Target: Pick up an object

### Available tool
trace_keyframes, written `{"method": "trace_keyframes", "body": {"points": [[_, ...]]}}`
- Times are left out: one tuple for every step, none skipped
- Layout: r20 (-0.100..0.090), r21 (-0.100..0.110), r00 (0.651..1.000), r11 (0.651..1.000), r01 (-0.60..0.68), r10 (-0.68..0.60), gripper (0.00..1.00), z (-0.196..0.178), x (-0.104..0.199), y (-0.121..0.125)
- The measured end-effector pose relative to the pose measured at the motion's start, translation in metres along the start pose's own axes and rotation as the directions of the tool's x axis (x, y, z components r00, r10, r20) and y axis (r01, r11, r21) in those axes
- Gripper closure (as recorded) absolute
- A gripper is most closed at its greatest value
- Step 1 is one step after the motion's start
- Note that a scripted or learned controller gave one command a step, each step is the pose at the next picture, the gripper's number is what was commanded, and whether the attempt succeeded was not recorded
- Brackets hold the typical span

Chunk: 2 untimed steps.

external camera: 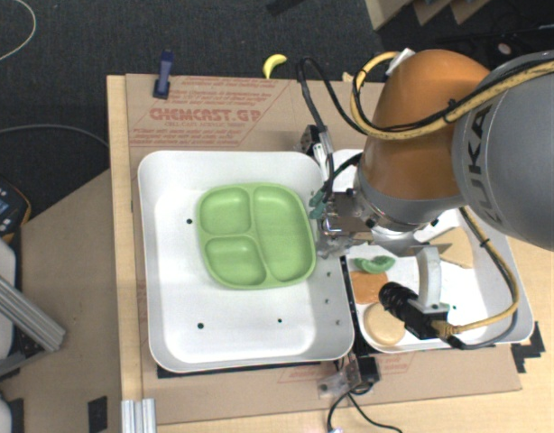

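Bench point(214, 106) of cardboard, left white bin point(169, 269): holds flat a green divided plate point(256, 234), judging it light, stiff, slick plastic, best pinched at its raised right rim, beside the gripper point(324, 216), whether released or clenched impossible to tell.

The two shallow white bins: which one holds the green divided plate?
The left shallow white bin holds the light green three-compartment plastic plate. The right shallow white bin, beneath the arm, holds smaller green and tan items instead.

Chunky grey KUKA arm point(512, 161) with a big glossy orange band point(421, 124), yellow and black cables point(412, 120) looped over that band.
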State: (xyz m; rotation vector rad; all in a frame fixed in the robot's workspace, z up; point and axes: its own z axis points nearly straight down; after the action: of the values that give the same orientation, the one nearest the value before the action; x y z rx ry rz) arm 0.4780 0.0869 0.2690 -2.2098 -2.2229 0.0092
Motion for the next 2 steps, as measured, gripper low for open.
{"method": "trace_keyframes", "body": {"points": [[-0.003, -0.026, 1.000, 1.000, -0.003, 0.003, 1.00, -0.132, 0.001, 0.002], [0.001, -0.019, 1.000, 1.000, -0.011, 0.011, 1.00, -0.190, -0.046, 0.000]]}}
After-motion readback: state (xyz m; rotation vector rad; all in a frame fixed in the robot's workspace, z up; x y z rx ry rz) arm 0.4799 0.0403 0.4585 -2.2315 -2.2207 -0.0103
